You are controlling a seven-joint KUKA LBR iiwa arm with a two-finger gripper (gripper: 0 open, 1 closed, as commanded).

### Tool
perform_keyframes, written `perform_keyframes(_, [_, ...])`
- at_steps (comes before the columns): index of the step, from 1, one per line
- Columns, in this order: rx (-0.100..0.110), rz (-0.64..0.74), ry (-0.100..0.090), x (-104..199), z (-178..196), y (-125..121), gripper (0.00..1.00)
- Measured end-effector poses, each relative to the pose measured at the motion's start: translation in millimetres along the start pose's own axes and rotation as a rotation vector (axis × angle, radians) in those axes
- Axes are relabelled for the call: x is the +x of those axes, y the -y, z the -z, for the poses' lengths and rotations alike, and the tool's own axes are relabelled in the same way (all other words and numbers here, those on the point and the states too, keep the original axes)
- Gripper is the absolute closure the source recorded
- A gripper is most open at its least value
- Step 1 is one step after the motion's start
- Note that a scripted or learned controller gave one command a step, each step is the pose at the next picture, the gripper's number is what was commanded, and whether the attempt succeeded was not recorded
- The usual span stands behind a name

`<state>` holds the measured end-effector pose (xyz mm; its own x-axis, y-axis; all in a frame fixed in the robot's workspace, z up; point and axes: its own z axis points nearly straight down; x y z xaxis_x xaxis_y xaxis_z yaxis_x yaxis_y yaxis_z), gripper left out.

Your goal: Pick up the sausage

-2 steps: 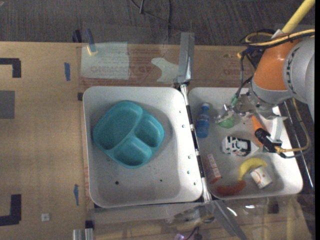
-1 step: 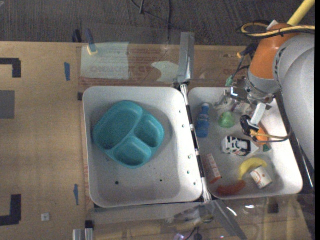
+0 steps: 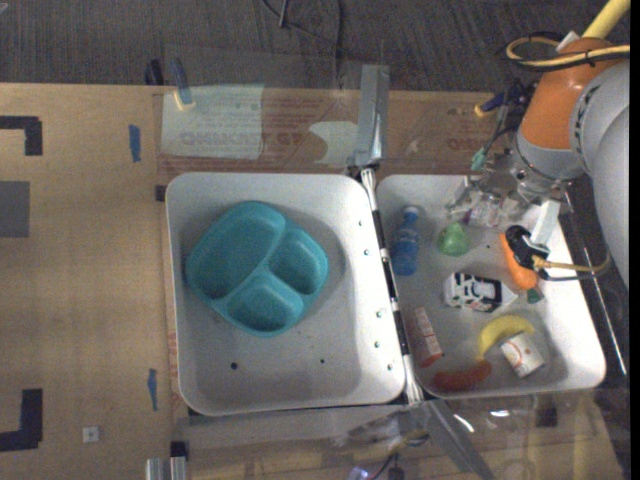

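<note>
Arm (image 3: 610, 118) was pale grey, smooth and rounded; broad orange band (image 3: 562, 108) wrapped it above wrist; yellow cable (image 3: 545, 53) looped over band, thin green wire (image 3: 487, 148) hung beside it; yellow tube (image 3: 608, 13) ran off toward top corner; gripper (image 3: 490, 203) was cluster of shiny metal and clear parts, details too small to tell; white strip (image 3: 545, 223) hung just below wrist.
</note>
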<state>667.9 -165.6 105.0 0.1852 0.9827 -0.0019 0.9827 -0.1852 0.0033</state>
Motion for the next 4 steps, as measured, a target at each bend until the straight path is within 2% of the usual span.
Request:
perform_keyframes(1, [0.007,0.061,0.000,13.7,-18.6,4.7,0.00])
perform_keyframes(2, [0.001,-0.043,-0.001,52.5,28.0,10.1,0.00])
perform_keyframes(3, [-0.004,-0.108,-0.002,49.0,-16.1,94.6,0.00])
perform_keyframes(4, [-0.001,-0.249,-0.001,46.1,-17.8,20.8,0.00])
